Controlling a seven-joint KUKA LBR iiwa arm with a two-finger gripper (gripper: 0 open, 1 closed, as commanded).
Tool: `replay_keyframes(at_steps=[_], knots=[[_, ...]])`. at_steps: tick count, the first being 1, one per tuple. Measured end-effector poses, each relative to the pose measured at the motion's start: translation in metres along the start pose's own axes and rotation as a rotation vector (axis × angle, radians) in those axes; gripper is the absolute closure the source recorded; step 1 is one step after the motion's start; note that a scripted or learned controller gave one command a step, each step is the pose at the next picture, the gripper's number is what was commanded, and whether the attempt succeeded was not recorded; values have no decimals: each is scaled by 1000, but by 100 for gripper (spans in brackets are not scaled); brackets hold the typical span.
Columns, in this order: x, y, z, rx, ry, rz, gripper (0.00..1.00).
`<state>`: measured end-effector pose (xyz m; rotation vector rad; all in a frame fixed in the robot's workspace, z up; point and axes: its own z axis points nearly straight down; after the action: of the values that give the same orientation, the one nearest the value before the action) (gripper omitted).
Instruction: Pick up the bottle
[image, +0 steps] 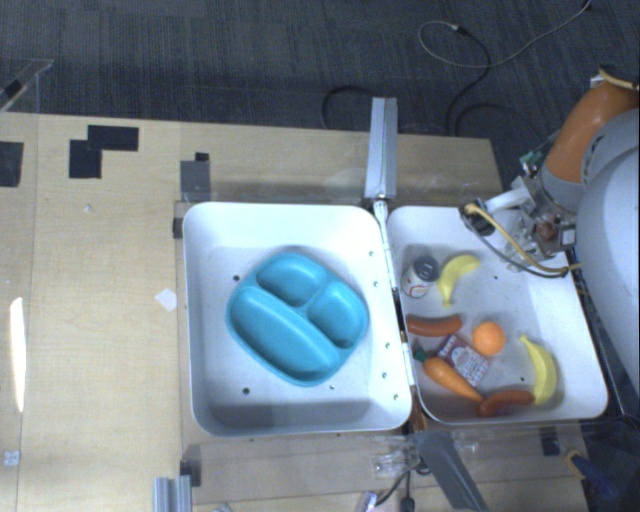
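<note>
Camera view: bottle (421, 275) beside banana (455, 274).

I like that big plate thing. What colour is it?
The divided plate is bright blue, seen best in the camera view.

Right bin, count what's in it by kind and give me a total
Bottle: 1
Bananas: 2
Sausages: 2
Orange: 1
Carrot: 1
Packet: 1
Total: 8
</note>
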<state>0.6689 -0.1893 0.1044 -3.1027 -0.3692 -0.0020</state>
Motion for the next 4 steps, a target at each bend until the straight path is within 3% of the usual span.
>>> replay_keyframes(at_steps=[3,4], knots=[[7,-2,-29,-5,7,-23,100],[-11,-12,-49,-16,-4,-271,100]])
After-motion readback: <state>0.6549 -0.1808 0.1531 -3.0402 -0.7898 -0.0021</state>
